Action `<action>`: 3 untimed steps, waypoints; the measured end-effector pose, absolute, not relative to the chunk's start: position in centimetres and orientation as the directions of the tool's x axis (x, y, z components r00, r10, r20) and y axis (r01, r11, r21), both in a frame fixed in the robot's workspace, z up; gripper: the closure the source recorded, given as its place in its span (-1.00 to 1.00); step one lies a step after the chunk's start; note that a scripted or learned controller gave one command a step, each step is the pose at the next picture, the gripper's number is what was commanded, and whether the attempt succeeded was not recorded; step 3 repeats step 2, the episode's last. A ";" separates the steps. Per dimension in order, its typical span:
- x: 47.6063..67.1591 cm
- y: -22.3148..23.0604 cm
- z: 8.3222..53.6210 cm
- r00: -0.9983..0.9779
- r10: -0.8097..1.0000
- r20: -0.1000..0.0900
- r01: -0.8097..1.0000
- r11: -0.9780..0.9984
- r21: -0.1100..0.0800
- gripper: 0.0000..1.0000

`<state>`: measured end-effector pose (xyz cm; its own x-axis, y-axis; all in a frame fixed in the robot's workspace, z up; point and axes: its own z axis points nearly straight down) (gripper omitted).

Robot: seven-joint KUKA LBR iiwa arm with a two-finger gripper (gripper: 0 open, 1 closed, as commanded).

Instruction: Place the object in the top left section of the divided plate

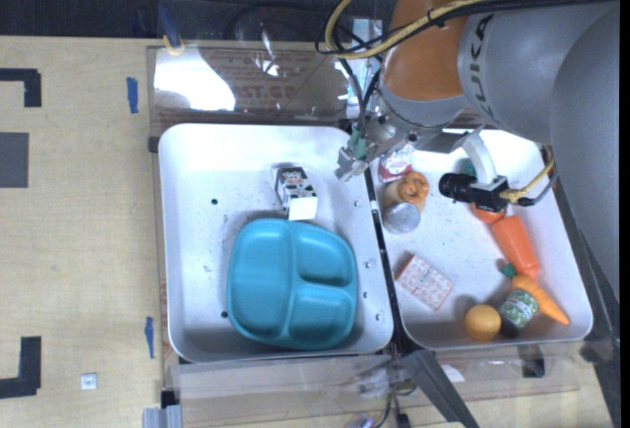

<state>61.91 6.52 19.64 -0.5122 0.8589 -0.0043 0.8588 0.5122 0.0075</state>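
The blue divided plate (292, 283) sits low in the left bin (187, 219), and just above its top edge lies a small box (295, 192), dark with a white end, touching or nearly touching the plate rim. That looks like the likeliest object for this task, though I can't be sure. Over in the right bin (566, 249) there's a carrot (516, 241), an orange ball (482, 321), a small can (402, 216), a pink patterned packet (424, 281) and a little bottle (518, 310).

The gripper (352, 158) hangs over the divider between the two bins, near the upper centre of the frame. Whether it is clenched or released, I cannot tell from this angle, and nothing visible sits in it.

The arm comes in from the upper right, orange band above the wrist, cables looping over the top, wrist pointing down and slightly left.

To do this well, I'd say: settle squarely over the box, grip across its narrow sides, lift clear of the plate rim, then drop it well inside the plate's upper left section, away from the ridges.
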 end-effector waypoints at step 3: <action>65.5 11.9 13.4 -0.521 0.853 -0.011 0.853 0.521 0.023 -1.00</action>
